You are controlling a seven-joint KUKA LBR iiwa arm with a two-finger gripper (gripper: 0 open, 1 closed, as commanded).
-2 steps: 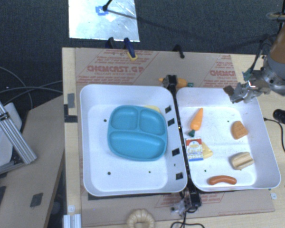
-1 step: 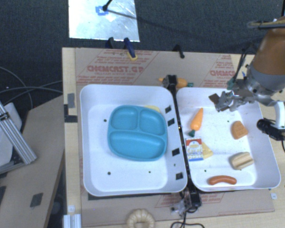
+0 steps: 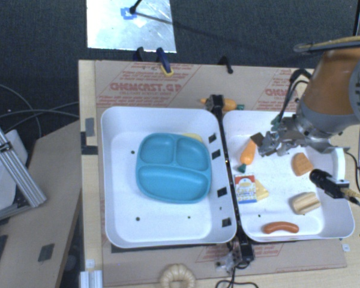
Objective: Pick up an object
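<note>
My gripper (image 3: 267,144) hangs over the upper part of the right bin (image 3: 342,221), just right of an orange carrot (image 3: 248,152) lying near the bin's left wall. Nothing shows held in it. To its lower right lies a brown bread piece (image 3: 301,164). Further down in the same bin are a red and white box (image 3: 245,188) with a yellow cheese wedge (image 3: 261,191) beside it, a tan bread roll (image 3: 305,203) and a red sausage (image 3: 281,227).
The left bin (image 3: 117,179) holds a blue divided plate (image 3: 174,167). A black divider (image 3: 225,167) separates the bins. An orange item (image 3: 228,105) lies behind them, a beige ring (image 3: 179,276) in front. The arm (image 3: 333,95) covers the right bin's far corner.
</note>
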